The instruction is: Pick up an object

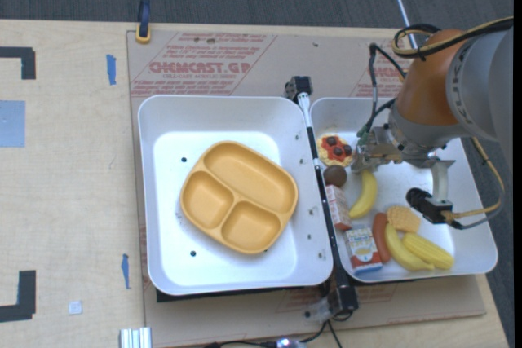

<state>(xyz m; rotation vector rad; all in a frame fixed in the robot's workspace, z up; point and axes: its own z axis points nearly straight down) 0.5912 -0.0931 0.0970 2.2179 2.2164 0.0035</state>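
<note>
grey arm's jaws sit over a banana in the right bin; their state unclear.

The gripper is hanging low in the right bin, just above a single banana and near a small pizza toy. A banana bunch is lying well apart. A yellow divided plate is sitting in the left bin.
</note>
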